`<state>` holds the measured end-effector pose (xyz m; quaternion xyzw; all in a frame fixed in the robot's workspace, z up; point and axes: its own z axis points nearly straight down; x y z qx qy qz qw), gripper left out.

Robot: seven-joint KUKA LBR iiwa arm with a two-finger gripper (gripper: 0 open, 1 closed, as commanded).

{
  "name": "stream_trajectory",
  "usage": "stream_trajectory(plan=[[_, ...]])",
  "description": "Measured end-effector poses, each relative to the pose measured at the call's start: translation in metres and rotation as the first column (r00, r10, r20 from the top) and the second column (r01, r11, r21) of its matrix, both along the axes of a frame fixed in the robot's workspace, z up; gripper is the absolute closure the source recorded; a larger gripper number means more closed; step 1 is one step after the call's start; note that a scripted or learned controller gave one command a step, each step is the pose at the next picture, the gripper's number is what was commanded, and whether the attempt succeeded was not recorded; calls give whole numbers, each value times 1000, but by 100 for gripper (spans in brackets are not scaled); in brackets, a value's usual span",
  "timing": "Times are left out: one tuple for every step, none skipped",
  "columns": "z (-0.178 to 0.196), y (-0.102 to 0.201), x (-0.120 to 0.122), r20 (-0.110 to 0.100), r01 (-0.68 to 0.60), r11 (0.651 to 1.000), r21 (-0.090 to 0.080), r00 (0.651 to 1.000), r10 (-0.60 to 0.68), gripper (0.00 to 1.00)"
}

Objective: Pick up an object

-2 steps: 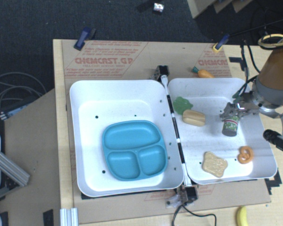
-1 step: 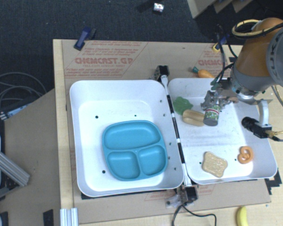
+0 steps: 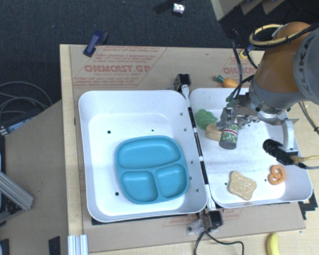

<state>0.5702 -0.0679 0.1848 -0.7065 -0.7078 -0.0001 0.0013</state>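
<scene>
Gripper (image 3: 232,122) is seen low in the right bin (image 3: 295,193), directly over a small can (image 3: 228,137). Finger state cannot be told. Toast (image 3: 241,185) and pretzel (image 3: 276,175) are seen nearby.

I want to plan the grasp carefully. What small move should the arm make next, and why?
Probably a short straight descent. The pincer hovers directly above the can in the right bin, beside the green item. Whether it already grips the can is unclear, so lowering first seems safest.

red "CHEMCAST GP" print, partly blurred, on bench board (image 3: 117,65)
</scene>
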Motion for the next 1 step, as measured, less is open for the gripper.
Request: stream_trajectory(plan=[[0, 47, 5, 2, 0, 1000, -1, 1000, 0, 100]])
